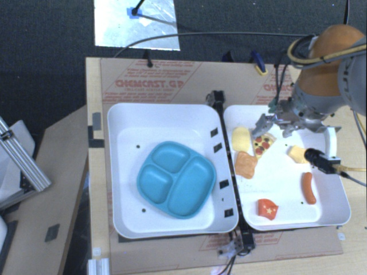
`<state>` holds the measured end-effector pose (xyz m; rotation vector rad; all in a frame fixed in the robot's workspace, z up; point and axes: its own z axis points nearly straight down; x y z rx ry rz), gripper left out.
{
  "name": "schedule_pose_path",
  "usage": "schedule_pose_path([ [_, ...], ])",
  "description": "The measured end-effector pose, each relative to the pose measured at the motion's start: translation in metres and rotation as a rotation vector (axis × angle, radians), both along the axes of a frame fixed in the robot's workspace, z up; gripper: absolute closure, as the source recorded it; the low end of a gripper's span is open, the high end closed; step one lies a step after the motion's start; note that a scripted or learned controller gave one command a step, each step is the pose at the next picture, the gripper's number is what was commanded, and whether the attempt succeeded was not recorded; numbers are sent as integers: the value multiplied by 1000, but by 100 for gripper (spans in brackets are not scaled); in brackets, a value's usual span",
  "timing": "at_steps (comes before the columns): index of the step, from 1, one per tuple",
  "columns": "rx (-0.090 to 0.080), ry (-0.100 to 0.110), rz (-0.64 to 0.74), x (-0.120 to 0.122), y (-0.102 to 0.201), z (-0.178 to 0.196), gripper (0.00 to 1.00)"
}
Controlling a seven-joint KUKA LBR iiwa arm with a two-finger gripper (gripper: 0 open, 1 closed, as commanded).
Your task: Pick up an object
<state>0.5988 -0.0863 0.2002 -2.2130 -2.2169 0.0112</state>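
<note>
Fingers (265,123) being held open over pizza slice (262,144) near right bin's (338,211) back edge; nothing being gripped yet; closing and lifting judged left.

Wooden bench (74,153), two white bins side by side, left bin (123,153), right bin (332,211)

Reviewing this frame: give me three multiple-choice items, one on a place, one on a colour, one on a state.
1. Where is the divided plate?
A. left bin
B. right bin
C. bench

2. What colour is it?
A. red
B. blue
C. yellow

3. Where does the gripper hang?
A. over the left bin
B. outside both bins
C. over the right bin

Answers:
1. A, it lies in the left bin.
2. B, it is light blue all over.
3. C, it sits above the right bin, by the yellow piece.
</note>
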Motion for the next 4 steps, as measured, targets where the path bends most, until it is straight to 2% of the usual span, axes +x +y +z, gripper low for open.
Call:
schedule_pose_path([
  [1, -1, -12, 2, 3, 0, 7, 0],
  [2, -2, -9, 0, 5, -9, -49, 0],
  [3, -1, -8, -1, 2, -6, -111, 0],
  [4, -1, -13, -1, 3, -6, -115, 0],
])
